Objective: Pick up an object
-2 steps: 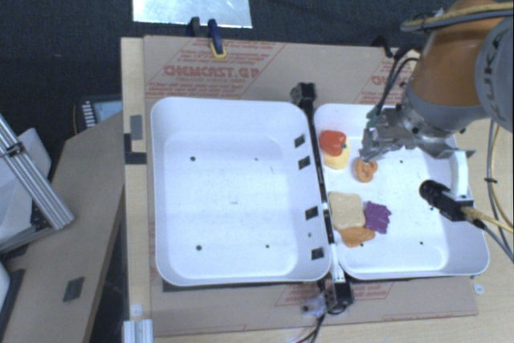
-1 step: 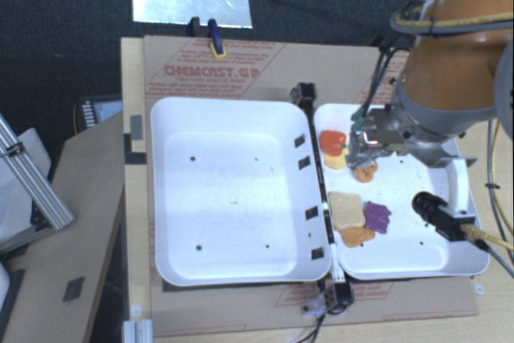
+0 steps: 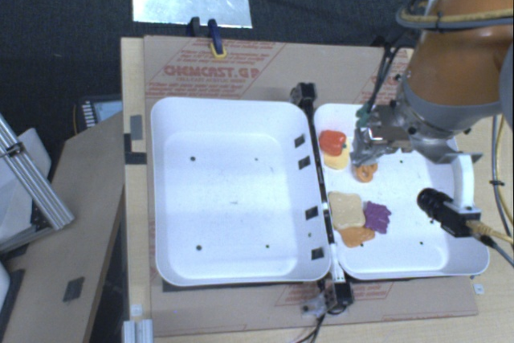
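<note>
My gripper (image 3: 367, 159) reaches down into the right bin (image 3: 418, 253), just above a small orange piece (image 3: 366, 172) that lies on the bin floor. To its left sit a red tomato-like object (image 3: 332, 142) and a pale yellow piece (image 3: 336, 161) under it. Nearer the front lie a beige bread slice (image 3: 347, 210), a purple lump (image 3: 377, 216) and an orange wedge (image 3: 357, 236). The gripper's body hides how its tips stand around the small orange piece.
The left bin (image 3: 233, 189) stands beside the right one, with a black divider (image 3: 317, 181) between them. A black cylindrical fitting (image 3: 440, 209) sticks into the right bin from the right. The arm's orange and grey body (image 3: 466, 52) overhangs the bin's far right.
</note>
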`<state>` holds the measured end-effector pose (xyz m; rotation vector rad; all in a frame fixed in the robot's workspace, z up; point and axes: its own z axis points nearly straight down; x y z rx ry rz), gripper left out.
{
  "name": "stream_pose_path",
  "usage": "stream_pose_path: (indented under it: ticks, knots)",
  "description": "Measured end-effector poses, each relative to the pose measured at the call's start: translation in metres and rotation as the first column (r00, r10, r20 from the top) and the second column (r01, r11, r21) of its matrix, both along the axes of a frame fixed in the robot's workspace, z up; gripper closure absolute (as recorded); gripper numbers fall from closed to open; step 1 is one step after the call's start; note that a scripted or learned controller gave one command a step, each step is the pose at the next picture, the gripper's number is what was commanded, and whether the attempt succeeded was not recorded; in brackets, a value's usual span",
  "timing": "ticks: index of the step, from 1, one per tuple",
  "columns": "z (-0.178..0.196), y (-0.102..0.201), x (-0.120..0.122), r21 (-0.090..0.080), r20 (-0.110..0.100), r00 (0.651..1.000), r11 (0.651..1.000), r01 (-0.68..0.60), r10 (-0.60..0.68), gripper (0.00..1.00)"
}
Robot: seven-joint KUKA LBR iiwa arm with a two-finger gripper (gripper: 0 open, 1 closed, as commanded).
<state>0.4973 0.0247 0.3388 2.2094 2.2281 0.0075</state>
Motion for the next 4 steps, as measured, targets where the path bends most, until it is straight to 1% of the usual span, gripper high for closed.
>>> stream_pose_path:
  ticks: [4]
  knots:
    - [0.043, 0.000, 0.003, 0.001, 0.009, 1.000, 1.000, -0.021, 0.021, 1.00]
